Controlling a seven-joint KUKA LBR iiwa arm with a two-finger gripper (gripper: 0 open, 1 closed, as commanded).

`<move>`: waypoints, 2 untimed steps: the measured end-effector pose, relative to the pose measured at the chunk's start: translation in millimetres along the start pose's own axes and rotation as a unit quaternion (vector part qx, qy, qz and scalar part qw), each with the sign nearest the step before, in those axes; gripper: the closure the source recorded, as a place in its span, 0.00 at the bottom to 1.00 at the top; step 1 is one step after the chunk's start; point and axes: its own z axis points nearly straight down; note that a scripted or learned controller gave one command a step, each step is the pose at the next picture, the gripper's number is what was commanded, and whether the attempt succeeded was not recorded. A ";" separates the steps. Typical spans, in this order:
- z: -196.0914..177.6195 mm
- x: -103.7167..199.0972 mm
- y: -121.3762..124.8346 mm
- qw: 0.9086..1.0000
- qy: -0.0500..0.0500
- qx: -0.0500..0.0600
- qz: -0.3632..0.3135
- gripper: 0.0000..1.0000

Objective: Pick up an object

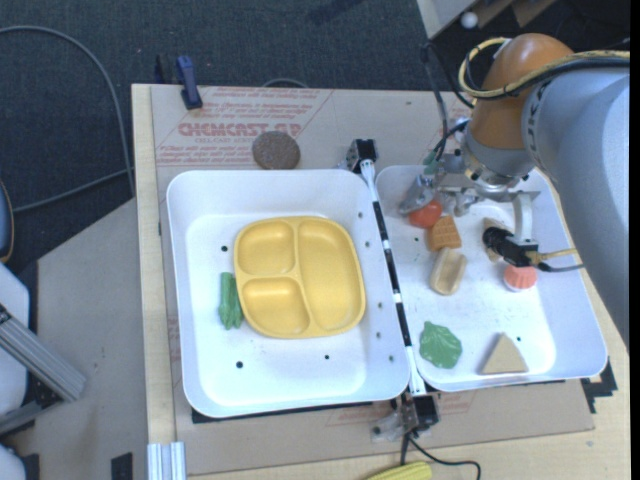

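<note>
A bulky grey arm (585, 138) fills the frame's right, an orange band (510, 93) capping its wrist, where yellow and black cables (478, 63) loop above silver gripper (440, 193) hardware.

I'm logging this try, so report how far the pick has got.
Done: the arm has reached into the right bin, with the gripper low at its back end, over the red piece. In hand: nothing visibly held. Left: grasp and lift; the green piece and wedge lie untouched.
</note>
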 end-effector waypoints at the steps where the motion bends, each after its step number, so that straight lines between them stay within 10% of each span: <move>1: 0.1 5.8 -0.2 1.000 0.000 0.001 0.000 0.00; 2: 0.1 -0.3 -0.2 1.000 0.000 0.000 0.000 0.00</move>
